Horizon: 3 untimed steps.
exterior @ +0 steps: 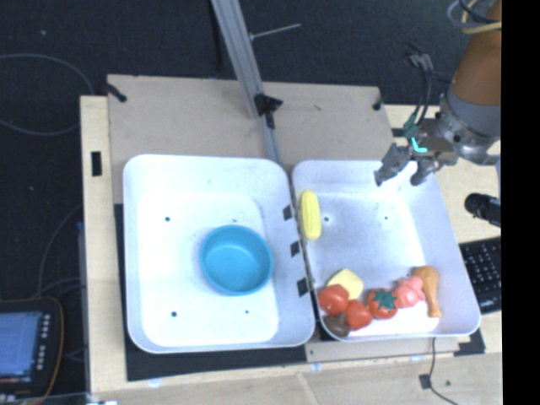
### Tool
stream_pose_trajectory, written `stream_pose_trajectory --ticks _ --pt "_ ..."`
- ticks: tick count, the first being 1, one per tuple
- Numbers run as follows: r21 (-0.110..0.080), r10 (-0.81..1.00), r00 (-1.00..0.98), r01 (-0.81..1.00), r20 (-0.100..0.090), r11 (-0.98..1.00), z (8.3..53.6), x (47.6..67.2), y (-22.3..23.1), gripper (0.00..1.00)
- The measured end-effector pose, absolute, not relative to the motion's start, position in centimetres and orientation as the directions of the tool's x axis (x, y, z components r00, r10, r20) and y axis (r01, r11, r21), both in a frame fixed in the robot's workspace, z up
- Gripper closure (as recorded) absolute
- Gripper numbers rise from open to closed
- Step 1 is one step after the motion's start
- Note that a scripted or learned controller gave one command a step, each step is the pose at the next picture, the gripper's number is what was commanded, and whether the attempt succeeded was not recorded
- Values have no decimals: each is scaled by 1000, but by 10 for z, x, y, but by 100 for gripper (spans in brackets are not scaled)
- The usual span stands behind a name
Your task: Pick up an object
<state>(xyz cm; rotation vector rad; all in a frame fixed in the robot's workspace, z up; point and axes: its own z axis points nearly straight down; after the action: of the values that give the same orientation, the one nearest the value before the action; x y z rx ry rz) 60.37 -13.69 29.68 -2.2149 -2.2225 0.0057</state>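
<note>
— Where's your gripper [407, 170]?
— Up over the right bin's [439, 201] far corner, fingers spread apart, nothing in them.
— And the toys?
— Your yellow corn [310, 214] lies by the left wall; the rest sit near the front.

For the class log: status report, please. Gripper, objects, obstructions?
Gripper open, holding nothing, above right bin's far edge. Corn cob at bin's left wall; other toy food clustered at near edge. Path clear.
</note>
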Motion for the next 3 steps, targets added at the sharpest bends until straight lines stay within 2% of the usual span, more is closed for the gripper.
stream_pose_trajectory --ticks 1,3 --pt "1 1000 -4 1000 0 4 301 605 -137 0" --pt "-6 1000 -1 1000 -1 1 199 612 -138 0"
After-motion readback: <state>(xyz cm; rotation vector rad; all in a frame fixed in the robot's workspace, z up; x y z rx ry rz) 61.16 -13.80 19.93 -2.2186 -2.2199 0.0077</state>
